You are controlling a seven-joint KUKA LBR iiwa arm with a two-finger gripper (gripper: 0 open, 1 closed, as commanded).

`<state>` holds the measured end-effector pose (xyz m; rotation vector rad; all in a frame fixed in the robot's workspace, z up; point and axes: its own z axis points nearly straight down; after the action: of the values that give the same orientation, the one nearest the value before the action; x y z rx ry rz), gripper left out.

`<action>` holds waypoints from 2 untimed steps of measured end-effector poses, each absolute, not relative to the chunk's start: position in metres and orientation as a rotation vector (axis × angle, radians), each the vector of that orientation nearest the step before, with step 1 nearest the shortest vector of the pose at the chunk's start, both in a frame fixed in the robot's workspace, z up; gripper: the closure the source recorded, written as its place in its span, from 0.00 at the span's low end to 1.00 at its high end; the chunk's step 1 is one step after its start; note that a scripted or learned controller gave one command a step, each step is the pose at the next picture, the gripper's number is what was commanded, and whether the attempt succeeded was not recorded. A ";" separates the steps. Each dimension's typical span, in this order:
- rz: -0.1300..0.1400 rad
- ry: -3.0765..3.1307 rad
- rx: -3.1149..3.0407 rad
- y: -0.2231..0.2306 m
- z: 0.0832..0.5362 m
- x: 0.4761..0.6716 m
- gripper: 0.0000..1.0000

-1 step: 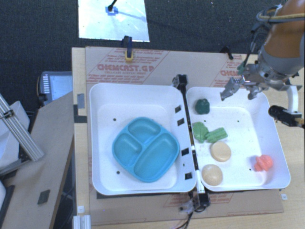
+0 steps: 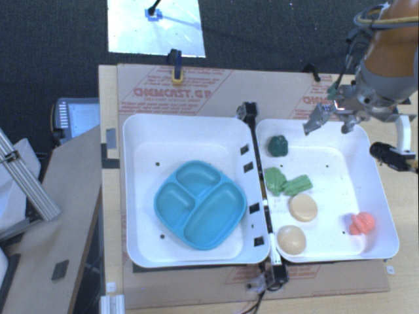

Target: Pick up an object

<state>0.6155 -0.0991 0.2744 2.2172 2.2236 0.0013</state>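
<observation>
Objects: dark green lump, green pieces, two tan discs, right bin.
Gripper: spread wide, holding nothing, far edge.

Robotics lab, white bins on bench, clamps

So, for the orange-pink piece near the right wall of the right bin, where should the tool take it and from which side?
Probably from straight above, closing across the narrow middle of the orange-pink piece. It lies low and alone on the floor of the right bin, but the right wall is close, so a side approach looks cramped. The tool is above the bin's far edge.
</observation>
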 end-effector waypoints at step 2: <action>-0.004 2.225 2.222 -0.093 0.152 0.606 0.00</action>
<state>0.6059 -0.0930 0.1524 2.2224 2.2253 -0.0043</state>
